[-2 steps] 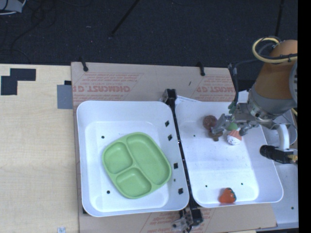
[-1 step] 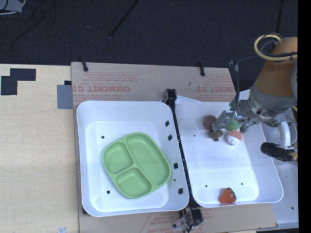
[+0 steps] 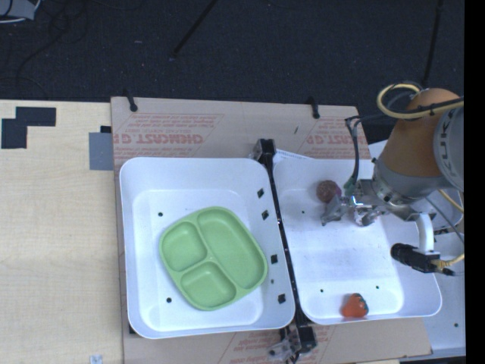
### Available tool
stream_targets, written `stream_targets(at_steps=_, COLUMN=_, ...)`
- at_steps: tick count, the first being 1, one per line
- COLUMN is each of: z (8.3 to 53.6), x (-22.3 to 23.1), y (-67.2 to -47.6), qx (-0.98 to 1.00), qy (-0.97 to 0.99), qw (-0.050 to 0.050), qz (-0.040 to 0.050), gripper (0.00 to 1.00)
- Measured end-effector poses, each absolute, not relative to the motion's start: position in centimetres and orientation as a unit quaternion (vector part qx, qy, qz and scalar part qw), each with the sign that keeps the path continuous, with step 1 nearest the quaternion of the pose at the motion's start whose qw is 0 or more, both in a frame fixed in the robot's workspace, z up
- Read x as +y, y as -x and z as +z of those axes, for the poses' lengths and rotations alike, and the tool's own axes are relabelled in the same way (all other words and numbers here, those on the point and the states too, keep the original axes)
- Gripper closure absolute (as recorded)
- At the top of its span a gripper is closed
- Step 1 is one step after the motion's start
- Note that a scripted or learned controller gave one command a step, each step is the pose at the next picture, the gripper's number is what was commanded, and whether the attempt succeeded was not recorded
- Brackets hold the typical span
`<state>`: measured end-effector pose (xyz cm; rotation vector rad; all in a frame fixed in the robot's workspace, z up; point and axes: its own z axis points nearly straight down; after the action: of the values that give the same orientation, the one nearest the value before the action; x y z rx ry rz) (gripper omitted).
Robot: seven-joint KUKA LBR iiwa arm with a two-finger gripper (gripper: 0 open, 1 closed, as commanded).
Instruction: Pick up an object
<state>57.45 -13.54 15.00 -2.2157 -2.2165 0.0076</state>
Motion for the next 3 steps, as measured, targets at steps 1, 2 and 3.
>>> stream_targets(at_steps=1, z=8.9, x=-12.7, y=-57.7, qx=-0.708, qy=0.707, qw=0.003, qz=0.0018, gripper=0.0)
stream_targets(at_steps=2, z=8.7, x=-12.7, y=-57.6, qx=-0.706, qy=0.708, qw=0.002, qz=0.001, gripper=0.0)
stream_targets(at_steps=3, z=9.8, x=-12.9, y=-57.6, qx=-0.704, qy=0.71, qw=0.002, qz=0.0009, gripper=1.0)
